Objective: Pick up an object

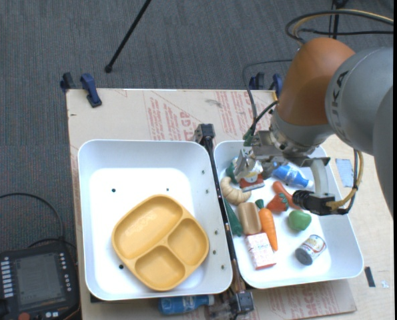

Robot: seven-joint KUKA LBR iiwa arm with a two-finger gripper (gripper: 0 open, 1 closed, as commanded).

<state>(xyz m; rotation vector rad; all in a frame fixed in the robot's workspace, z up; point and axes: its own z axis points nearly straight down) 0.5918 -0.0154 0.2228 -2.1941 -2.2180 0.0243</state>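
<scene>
Because the toy food (251,209) lies crowded in the right bin (348,259), gripper (248,169) low over its upper-left corner, a neighbouring croissant (235,192) or carrot (269,227) may block closure. Finger state: cannot tell.

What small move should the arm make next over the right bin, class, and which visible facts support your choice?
Probably a short straight descent. The gripper hangs over the upper left of the right bin, where toys crowd together, with the croissant just below it in the view. Nothing shows between its fingers, so no pick has succeeded. Whether the fingers are spread cannot be told, so check that first.
</scene>
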